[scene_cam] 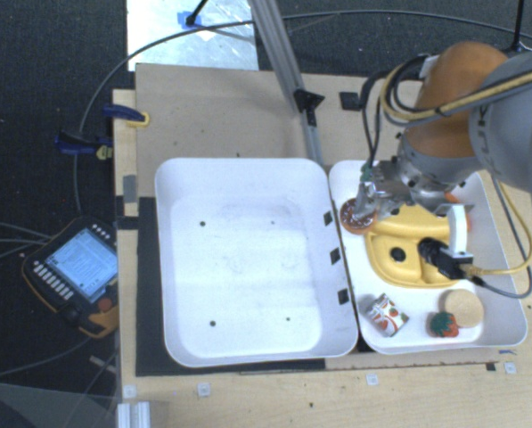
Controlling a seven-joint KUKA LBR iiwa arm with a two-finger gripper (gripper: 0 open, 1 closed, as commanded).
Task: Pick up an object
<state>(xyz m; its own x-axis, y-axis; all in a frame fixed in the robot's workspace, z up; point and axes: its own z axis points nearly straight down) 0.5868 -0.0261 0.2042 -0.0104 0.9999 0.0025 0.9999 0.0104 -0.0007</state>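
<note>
My gripper (365, 205) hangs low over the left part of the right bin (502, 324), its metal fingers pointing down at a small round brown object (352, 217) near the bin's left wall. A yellow curved toy (406, 248) lies just right of the gripper, in the bin's middle. Near the front of the same bin lie a small red and white can (386, 315), a tan round disc (464, 304) and a red and green strawberry-like piece (442, 325). A white and red stick (459, 228) rests by the yellow toy.
The left bin (239, 257) sits beside the right one, sharing a middle rim with black clips. A tripod leg (279, 43) slants across the back of the bench. A teach pendant (74, 270) lies off the bench on the left. Cables trail around the arm.
</note>
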